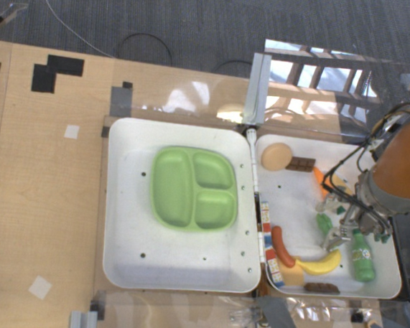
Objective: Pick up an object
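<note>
My gripper [338,231] hangs low over the right bin [392,287], near its middle right. A small green piece [323,223] lies just left of it, and a green bottle [362,259] lies just right of it. Directly below sits a yellow banana [321,263]. A red sausage [282,247] and a yellow block [291,275] lie at the bin's front left. At the back are a round tan bun [276,156], a brown bar [302,164] and an orange piece [322,179], partly hidden by the arm's cables.
The left bin [116,259] holds a green divided plate [193,188]. Another brown bar [321,287] lies at the right bin's front wall. A metal post [256,89] stands behind the bins' shared wall. Wooden bench top stretches to the left.
</note>
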Controlling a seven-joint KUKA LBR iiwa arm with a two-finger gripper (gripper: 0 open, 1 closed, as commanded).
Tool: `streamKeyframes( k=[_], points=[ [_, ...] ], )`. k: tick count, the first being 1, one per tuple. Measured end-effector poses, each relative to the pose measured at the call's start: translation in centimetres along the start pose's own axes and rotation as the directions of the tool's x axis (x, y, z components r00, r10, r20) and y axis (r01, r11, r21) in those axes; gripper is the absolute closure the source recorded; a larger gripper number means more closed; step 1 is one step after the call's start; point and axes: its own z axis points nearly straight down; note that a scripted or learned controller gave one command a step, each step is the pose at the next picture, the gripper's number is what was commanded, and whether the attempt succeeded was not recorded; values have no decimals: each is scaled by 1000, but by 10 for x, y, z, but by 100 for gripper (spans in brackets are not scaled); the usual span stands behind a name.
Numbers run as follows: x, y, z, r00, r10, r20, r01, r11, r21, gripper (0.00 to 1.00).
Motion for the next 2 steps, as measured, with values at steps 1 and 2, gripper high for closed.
streamKeyframes(
  k=[1, 2],
  points=[
    [-26, 23, 1, 999, -41, 2, 41, 999, -4, 0],
    [-31, 23, -15, 999, -46, 19, 46, 999, -1, 100]
  ],
)
